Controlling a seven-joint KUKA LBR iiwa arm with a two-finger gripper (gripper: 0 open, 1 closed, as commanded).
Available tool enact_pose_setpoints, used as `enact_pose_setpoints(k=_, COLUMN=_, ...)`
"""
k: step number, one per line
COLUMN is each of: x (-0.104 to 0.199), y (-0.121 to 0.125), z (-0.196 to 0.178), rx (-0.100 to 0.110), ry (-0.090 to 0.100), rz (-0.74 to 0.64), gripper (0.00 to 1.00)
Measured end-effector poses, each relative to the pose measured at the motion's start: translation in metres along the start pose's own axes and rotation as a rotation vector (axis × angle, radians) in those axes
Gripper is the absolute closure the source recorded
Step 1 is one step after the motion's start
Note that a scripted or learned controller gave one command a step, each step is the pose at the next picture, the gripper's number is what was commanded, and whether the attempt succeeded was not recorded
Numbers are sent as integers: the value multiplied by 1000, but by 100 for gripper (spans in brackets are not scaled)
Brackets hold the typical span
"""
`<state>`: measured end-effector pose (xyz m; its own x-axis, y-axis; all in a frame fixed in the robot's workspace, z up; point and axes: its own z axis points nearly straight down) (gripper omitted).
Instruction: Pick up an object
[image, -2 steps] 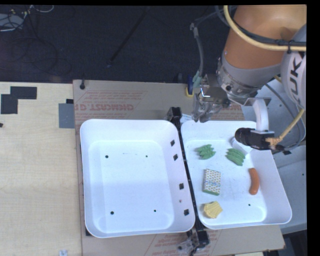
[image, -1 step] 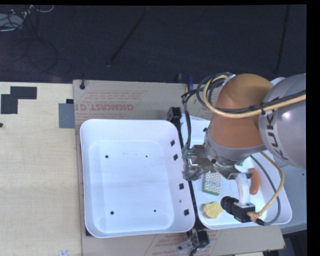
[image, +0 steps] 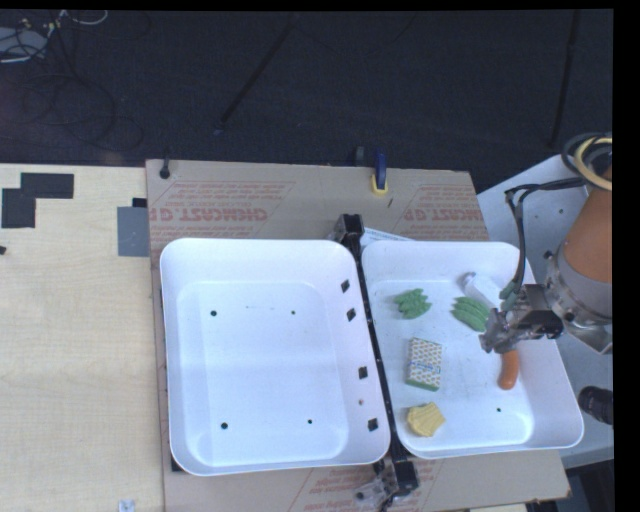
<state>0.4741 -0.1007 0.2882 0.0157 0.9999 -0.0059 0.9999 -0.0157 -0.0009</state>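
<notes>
So your gripper (image: 503, 335) sits low over the right part of the right bin (image: 470, 440); whether it is released or clenched you cannot tell from this slant; nothing is visibly held; the closest candidate is the orange piece (image: 509, 371), just on the near side of the gripper, long axis running near-to-far, so it lies almost under the tool; the green pod (image: 470, 313) lies just left of the gripper, tilted; the green leafy piece (image: 411, 303) is further left; the patterned block (image: 425, 362) and yellow piece (image: 425, 419) sit toward the near left, well apart; the right wall is close to the orange piece, so room there is tight; leftward is open; the left bin (image: 190, 440) is across the divider.
</notes>
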Motion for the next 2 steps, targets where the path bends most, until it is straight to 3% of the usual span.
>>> enact_pose_setpoints(k=1, x=52, y=30, z=-8, rx=0, ry=6, rz=-19, gripper=100)
enact_pose_setpoints(k=2, x=107, y=68, z=25, rx=3, ry=6, rz=-20, gripper=100)
